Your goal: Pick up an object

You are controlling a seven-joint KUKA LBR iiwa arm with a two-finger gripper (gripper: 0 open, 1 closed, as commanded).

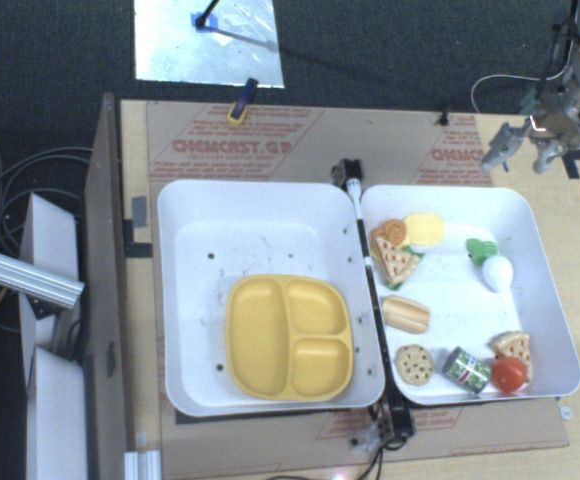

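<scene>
Two white bins side by side | my claw [523,153] at 2 o'clock, beyond right bin [545,238], fingers spread wide, nothing between | yellow tray [290,336] in left bin [195,228]

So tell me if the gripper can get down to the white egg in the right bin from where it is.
Probably yes. The gripper sits above the right bin's far corner, and the white egg lies near that side with open floor around it; only the green piece touches it.
</scene>
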